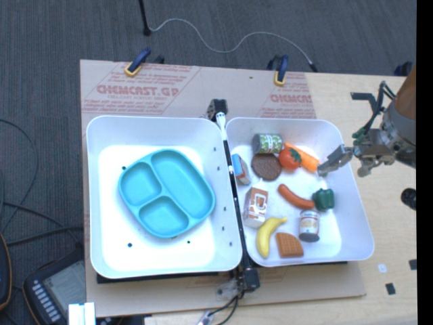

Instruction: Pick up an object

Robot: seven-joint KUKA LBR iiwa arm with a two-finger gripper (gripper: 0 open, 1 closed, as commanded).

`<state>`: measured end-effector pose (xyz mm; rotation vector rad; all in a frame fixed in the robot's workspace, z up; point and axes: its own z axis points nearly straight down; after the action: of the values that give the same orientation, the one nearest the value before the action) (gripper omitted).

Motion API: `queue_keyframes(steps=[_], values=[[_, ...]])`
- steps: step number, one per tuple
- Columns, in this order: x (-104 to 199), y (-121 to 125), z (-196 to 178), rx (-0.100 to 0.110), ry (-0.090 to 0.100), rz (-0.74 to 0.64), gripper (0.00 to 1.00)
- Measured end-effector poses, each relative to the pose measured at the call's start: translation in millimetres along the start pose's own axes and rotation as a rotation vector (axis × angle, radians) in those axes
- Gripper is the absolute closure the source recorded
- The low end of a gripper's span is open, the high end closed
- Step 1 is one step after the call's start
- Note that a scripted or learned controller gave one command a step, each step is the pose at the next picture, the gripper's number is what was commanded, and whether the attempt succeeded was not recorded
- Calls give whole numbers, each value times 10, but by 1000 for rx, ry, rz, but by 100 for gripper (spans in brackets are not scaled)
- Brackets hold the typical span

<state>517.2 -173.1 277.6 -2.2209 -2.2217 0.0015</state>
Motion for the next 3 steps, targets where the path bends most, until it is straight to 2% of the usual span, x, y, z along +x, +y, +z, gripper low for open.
queue_keyframes(steps=[1,2,3], values=[[-508,436,958,3,0,1,0],[-271,286,1685,-4,-1,1,0],[-270,288,1589,-4,-1,1,100]])
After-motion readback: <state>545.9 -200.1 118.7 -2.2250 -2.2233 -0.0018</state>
